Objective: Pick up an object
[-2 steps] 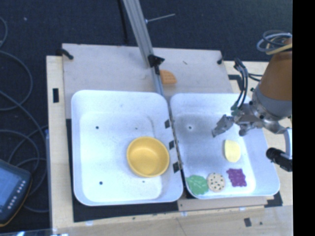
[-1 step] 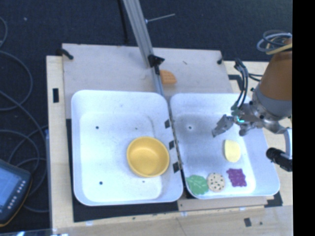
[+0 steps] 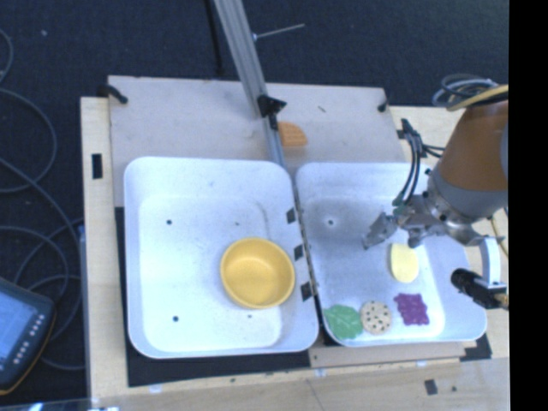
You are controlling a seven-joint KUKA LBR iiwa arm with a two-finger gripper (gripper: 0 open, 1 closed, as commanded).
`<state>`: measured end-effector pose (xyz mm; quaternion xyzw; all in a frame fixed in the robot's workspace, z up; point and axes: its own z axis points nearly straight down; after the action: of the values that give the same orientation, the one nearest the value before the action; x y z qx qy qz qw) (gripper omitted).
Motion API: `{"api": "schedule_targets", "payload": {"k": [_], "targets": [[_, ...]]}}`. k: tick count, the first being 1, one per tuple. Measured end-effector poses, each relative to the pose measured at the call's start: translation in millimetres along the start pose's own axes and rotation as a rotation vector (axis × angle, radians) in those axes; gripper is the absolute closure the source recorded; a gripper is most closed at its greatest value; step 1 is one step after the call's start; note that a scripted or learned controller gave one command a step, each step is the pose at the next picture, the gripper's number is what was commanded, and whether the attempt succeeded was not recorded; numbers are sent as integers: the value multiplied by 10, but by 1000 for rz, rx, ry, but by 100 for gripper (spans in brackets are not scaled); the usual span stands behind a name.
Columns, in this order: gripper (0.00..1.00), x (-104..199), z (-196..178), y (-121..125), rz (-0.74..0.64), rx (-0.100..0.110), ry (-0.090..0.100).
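Looking down at a slant from above, two shallow white bins were seen side by side on a pale wooden bench (image 3: 98, 229); the left bin (image 3: 163, 204) held a yellow bowl (image 3: 257, 272), which stood upright toward that bin's lower right, near the edge shared with the right bin (image 3: 342, 199); the grey arm (image 3: 479, 157), with its orange band above the wrist, was seen reaching in from the right over the right bin. The gripper (image 3: 390, 228) was seen low over the middle of the right bin; one grey finger was made out pointing down and to the left, but how far the fingers stood apart could not be told; nothing was seen between them. A pale yellow oval object (image 3: 405, 263) lay on the bin floor just below and to the right of the gripper, close beside it; whether it was touched could not be told. Along the right bin's lower edge three small things were laid in a row: a green lump (image 3: 343, 320) at the left, a round tan biscuit with dark spots (image 3: 375, 316) in the middle, just beside the green lump, and a purple piece (image 3: 413, 308) at the right; all three lay apart from the gripper. Behind the bins, on a flat board (image 3: 188, 118), a small orange object (image 3: 293, 135) was seen beside a slanting metal rail (image 3: 244, 54); at the lower left corner part of a dark screen (image 3: 21, 328) was seen, with black cables (image 3: 34, 187) on the dark floor.
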<state>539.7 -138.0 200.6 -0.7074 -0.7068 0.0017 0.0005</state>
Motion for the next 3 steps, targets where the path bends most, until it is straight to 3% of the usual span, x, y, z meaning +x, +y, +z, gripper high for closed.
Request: {"api": "schedule_targets", "payload": {"k": [2, 3], "targets": [[0, -50, 998, -96, 0, 0, 0], [100, -56, 862, -73, 6, -8, 1]]}}
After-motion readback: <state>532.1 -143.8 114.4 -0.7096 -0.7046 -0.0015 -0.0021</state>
